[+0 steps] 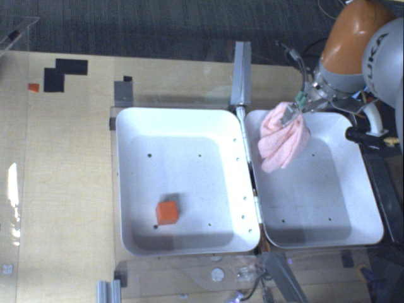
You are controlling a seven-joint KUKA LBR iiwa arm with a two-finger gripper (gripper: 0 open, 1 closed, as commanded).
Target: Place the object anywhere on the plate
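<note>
While the arm reaches in from the side, this is how things look, biggest first.

bench (57,169): a pale wood top that carries both bins.

left bin (132,232): a shallow white tray, touching the right bin along one edge.

right bin (353,226): the white tray next to it. I see no plate, so I can't tell where the cloth should go.

arm (353,36): grey with an orange part, above the back corner of the right bin.

pink cloth (282,142): hanging over the back left part of the right bin, close to the wall it shares with the left bin. Its top is bunched up at the hand and the rest droops down in folds.

how the cloth will handle: I think it is soft and light. It will flop and swing, and it won't break. It could slide out if only a thin bit is pinched. A thick bunch near the middle is the best place to hold.

hand (297,109): its tips are pinched closed on the top of the pink cloth, above the right bin.

orange block (167,213): small, sitting on the floor of the left bin, well apart from the right bin.
</note>
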